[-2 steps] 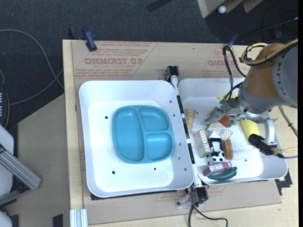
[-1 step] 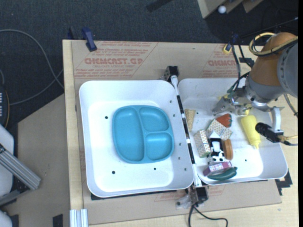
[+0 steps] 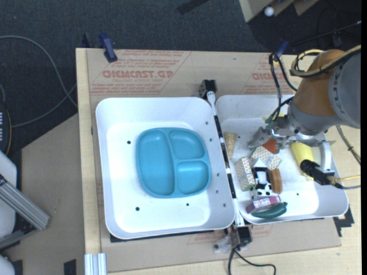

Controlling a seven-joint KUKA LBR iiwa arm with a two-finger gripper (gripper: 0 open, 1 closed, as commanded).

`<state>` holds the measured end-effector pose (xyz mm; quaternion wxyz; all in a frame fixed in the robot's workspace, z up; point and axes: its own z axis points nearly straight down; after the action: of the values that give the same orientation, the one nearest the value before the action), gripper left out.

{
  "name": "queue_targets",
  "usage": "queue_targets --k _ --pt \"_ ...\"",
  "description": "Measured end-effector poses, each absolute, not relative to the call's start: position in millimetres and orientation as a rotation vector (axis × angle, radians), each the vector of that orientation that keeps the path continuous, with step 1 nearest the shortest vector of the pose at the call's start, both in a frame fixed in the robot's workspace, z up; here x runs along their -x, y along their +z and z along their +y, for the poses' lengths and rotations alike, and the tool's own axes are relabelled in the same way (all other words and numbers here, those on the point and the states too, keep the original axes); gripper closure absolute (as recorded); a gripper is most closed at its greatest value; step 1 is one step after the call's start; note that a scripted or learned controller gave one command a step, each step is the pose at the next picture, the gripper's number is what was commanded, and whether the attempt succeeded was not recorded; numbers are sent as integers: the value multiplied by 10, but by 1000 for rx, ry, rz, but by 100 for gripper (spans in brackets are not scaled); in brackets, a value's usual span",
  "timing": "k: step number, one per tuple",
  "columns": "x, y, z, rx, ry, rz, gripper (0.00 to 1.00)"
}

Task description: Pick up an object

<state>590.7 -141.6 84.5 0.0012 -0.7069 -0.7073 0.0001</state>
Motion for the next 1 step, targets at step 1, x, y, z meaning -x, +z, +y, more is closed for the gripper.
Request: queue_targets --k 1 --pt "-6232 850 -1675 2223 0 -2224 0"
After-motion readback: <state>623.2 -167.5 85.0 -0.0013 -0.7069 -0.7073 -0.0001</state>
